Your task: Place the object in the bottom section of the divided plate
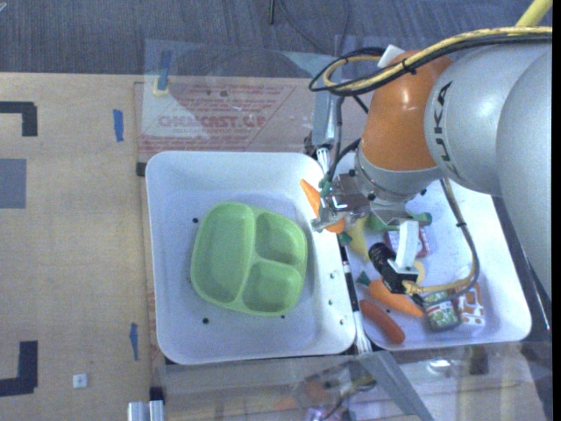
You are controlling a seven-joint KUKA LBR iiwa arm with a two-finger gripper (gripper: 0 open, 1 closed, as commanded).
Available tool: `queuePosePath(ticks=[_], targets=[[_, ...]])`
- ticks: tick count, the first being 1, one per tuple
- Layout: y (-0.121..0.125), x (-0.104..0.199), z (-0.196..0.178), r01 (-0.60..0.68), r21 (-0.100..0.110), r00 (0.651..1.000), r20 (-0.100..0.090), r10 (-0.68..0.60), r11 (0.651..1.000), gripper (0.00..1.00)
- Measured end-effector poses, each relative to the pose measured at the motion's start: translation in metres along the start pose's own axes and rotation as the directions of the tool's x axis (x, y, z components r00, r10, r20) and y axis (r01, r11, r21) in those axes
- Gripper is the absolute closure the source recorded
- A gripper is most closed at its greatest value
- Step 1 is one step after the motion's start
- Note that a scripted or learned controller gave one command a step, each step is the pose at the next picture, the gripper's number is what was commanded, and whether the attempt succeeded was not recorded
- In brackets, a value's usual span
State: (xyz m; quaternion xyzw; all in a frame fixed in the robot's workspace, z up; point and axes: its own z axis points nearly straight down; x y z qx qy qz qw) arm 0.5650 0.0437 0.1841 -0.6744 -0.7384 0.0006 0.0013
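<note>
A green divided plate (249, 258) lies in the left white bin (175, 191), with one large section on its left and two smaller ones on its right, all bare. My gripper (327, 210) hangs over the wall between the two bins, just right of the plate's upper right corner. An orange carrot (309, 196) sticks out slantwise up and left from between its fingers, and a bit of orange shows below them too. The gripper is shut on this carrot, above the left bin's right rim.
The right bin (508, 323) holds a second carrot (396, 303), an orange-red piece (384, 322), a green-labelled packet (443, 314), a red and white packet (474, 303) and small yellow, green and red items under the wrist. The arm covers much of that bin.
</note>
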Motion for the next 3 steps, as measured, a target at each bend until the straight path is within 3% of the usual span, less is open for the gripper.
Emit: queuePosePath(ticks=[1, 2, 3], targets=[[-0.027, 0.077, -0.023, -0.089, -0.001, 0.996, 0.0, 0.089, 0.996, 1.0], [-0.007, 0.155, -0.018, -0.058, -0.002, 0.998, 0.001, 0.058, 0.998, 1.0], [-0.007, 0.155, -0.018, -0.058, -0.002, 0.998, 0.001, 0.058, 0.998, 0.0]])
